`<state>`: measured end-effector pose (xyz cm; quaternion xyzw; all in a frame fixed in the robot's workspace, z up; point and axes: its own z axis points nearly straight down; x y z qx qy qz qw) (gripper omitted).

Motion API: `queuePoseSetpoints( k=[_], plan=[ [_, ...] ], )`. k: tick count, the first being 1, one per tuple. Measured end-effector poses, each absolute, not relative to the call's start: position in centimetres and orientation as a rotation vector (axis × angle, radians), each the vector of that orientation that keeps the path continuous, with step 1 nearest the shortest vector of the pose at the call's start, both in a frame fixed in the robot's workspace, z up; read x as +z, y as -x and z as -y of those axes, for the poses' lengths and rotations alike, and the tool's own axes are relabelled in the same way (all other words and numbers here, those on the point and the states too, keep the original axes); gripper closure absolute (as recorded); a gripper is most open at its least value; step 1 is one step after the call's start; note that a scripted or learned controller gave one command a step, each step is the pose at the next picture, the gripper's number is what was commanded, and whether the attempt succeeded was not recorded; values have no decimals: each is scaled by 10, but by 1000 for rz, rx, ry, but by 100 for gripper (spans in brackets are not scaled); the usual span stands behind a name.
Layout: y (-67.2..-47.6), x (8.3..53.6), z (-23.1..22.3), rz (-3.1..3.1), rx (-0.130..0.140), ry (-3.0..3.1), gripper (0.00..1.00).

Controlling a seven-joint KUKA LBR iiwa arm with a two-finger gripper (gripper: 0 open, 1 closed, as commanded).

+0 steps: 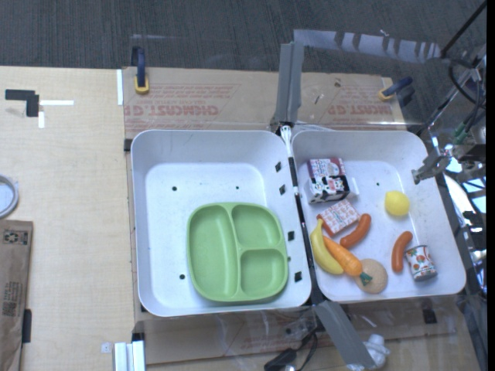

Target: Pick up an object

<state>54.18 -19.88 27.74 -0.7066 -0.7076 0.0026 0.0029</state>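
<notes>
Camera view: the gripper point(430, 168), whose opening we cannot tell, hangs at the right bin's point(371, 161) outer edge, and we would lower it squarely over the lemon point(397, 202), which lies apart from the other food.

Bright even overhead light; soft shadows inside bins point(147, 207); glare far right; slightly soft focus.

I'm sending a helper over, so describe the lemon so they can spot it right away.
Look in the right bin. The lemon sits alone near its right wall, above a sausage and a can. It's the one small, round, bright yellow thing; the banana is long and curved.
</notes>
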Motion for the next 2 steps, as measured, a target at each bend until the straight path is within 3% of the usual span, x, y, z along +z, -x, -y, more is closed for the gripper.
queuePoseSetpoints(
  k=[1,2],
  plan=[
    [-477,127,197,2178,6,2255,0],
    [-510,95,136,2306,7,2124,0]
  ],
)
